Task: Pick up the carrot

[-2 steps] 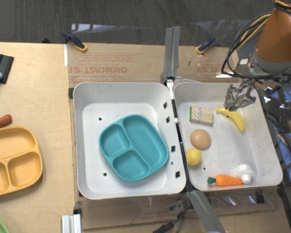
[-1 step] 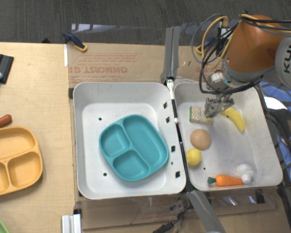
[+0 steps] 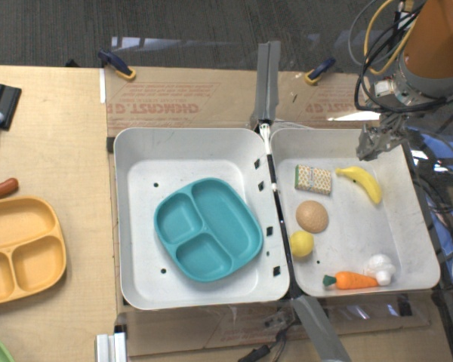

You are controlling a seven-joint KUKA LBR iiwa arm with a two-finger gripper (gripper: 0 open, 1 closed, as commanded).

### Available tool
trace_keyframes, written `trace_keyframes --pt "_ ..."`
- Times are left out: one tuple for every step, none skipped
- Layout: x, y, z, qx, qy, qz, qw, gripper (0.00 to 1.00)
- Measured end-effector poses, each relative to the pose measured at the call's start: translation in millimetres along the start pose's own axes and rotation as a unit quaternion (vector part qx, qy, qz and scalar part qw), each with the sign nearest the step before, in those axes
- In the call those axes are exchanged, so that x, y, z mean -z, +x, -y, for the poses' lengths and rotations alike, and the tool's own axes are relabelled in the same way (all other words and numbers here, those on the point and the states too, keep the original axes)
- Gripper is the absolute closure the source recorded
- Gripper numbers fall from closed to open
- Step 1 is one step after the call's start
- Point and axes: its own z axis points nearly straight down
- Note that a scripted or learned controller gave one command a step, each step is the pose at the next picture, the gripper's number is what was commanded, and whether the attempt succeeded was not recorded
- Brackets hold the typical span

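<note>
On the bench, two white bins [image 3: 128, 225] sat side by side. My gripper [image 3: 377, 143] hung at upper right; whether its fingers were parted I could not tell. The carrot [image 3: 352, 280] lay at the right bin's lower edge.

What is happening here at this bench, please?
A grey robot arm with an orange band reaches in from the right, and its gripper hangs over the far side of the right bin, near the banana. It holds nothing visible. The carrot it should pick up lies at the near edge of that bin, beside a white object, untouched. A patterned block, a brown egg and a lemon also lie there. The left bin holds a teal divided plate.
</note>
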Motion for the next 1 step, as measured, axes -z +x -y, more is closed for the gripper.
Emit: trace_keyframes --pt "44.7 67.7 -12.7 0.018 0.000 -0.001 0.9998 1.00"
